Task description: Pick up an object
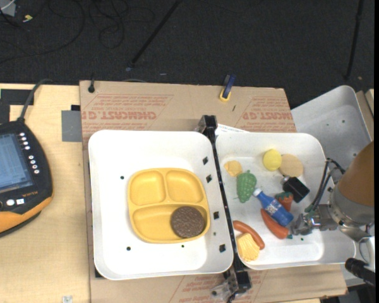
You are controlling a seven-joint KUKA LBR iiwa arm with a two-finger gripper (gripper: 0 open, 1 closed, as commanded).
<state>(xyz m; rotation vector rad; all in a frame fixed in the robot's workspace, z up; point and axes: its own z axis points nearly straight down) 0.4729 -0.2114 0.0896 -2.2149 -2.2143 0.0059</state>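
The right bin (pixel 316 145) holds several toy foods. A yellow lemon (pixel 272 159) and a tan round piece (pixel 292 165) lie at its far side, with a green vegetable (pixel 246 186) and a small yellow piece (pixel 232 167) to their left. A black block (pixel 295 188), a blue bottle (pixel 273 208) and a red-orange piece (pixel 275 226) cluster in the middle. A hot dog (pixel 249 232) and a yellow wedge (pixel 248 249) lie at the near left corner. My gripper (pixel 301 226) hangs low at the bin's near right, just right of the red-orange piece and the bottle.
The left bin (pixel 107 188) carries a yellow divided tray (pixel 165 202) with a brown round patty (pixel 188 221) in its near right section. A black divider (pixel 216 194) runs between the bins. A tablet pendant (pixel 12 175) lies at the far left of the bench.
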